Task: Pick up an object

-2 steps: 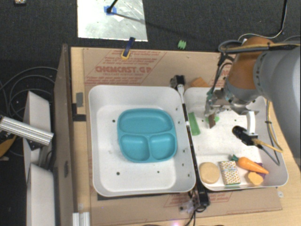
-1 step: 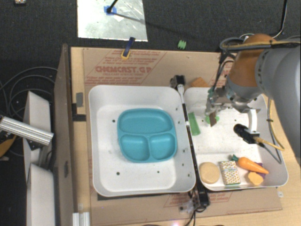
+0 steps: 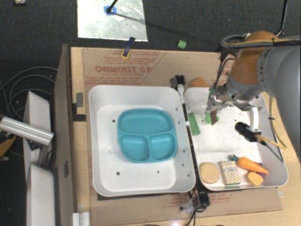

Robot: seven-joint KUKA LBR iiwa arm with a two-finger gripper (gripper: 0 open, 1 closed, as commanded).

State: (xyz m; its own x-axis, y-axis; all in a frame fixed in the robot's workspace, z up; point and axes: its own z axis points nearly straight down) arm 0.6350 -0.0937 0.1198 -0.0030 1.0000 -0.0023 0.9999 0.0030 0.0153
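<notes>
My gripper (image 3: 212,116) hangs low over the upper left part of the right bin (image 3: 282,173), pointing down. A small green piece (image 3: 207,119) shows right against its tip on the left side; whether it is gripped cannot be seen. A longer green block (image 3: 194,125) lies along that bin's left wall, just left of the gripper. At the near end of the bin sit a round tan biscuit (image 3: 209,172), a patterned cracker (image 3: 229,173), a carrot (image 3: 251,164) and a small orange piece (image 3: 255,178).
The left bin (image 3: 106,173) holds a blue divided plate (image 3: 146,134). A tan object (image 3: 199,82) lies on the cardboard behind the right bin. The grey arm with its orange band (image 3: 249,60) covers the right bin's far right corner.
</notes>
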